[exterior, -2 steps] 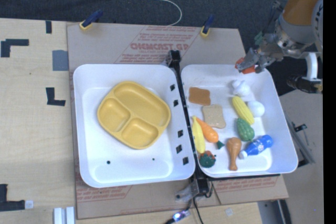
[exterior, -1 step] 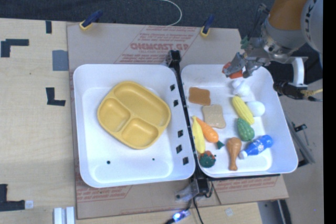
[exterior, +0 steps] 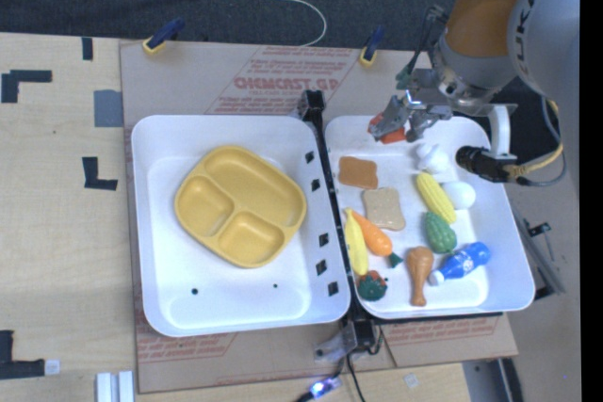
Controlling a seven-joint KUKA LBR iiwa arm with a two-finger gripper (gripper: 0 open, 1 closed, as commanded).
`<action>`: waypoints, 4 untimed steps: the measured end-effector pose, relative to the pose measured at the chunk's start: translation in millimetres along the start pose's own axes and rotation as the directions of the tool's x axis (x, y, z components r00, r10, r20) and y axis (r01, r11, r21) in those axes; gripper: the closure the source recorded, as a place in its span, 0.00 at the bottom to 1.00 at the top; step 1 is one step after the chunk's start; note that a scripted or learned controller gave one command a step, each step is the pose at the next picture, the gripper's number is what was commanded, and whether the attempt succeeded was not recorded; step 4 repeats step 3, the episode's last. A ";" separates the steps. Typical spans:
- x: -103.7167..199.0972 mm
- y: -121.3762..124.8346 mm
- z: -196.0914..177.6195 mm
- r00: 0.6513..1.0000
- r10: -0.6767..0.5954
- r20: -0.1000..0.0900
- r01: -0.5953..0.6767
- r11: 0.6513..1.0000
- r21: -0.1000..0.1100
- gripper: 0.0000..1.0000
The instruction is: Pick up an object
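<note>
— Where is the arm?

— It comes in from the right, its orange band high in the corner, and bends down so that the tool (exterior: 407, 118) sits over the far edge of the right bin (exterior: 499, 297).

— Is the tool clamped on anything?

— A small red and orange object (exterior: 387, 124) shows right at its tip, but the metal parts there blur together; I cannot tell whether the fingers are apart or together, nor whether the object is truly between them.

— What else is hard to read?

— The arm's upper body is cut off by the frame's top and right. A black cylinder juts from the wrist over the bin's right rim, just by a white egg-like piece (exterior: 460, 194).

— And the things to pick?

— All toy food in the right bin: a brown patty (exterior: 358, 171), a tan bread slice (exterior: 384, 208), a corn cob (exterior: 434, 196), a green vegetable (exterior: 439, 232), a carrot (exterior: 371, 234) beside a banana (exterior: 356, 246), a drumstick (exterior: 418, 274), a blue bottle (exterior: 464, 261) and a small red and green piece (exterior: 371, 285) at the near edge.

— The left bin?

— The left bin (exterior: 170, 297) holds a yellow divided tray (exterior: 240, 204), lying slantwise. Both bins rest on cardboard on the table (exterior: 57, 231).
</note>
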State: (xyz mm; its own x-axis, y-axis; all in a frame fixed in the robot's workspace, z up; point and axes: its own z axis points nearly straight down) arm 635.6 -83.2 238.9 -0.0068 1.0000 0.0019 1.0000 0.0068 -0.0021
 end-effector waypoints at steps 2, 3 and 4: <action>110.1 -40.5 11.7 1.000 0.000 0.000 0.000 1.000 0.003 1.00; 152.3 -48.8 5.6 1.000 0.000 0.001 0.000 1.000 0.001 1.00; 152.3 -48.8 5.6 1.000 0.000 0.001 0.000 1.000 0.001 1.00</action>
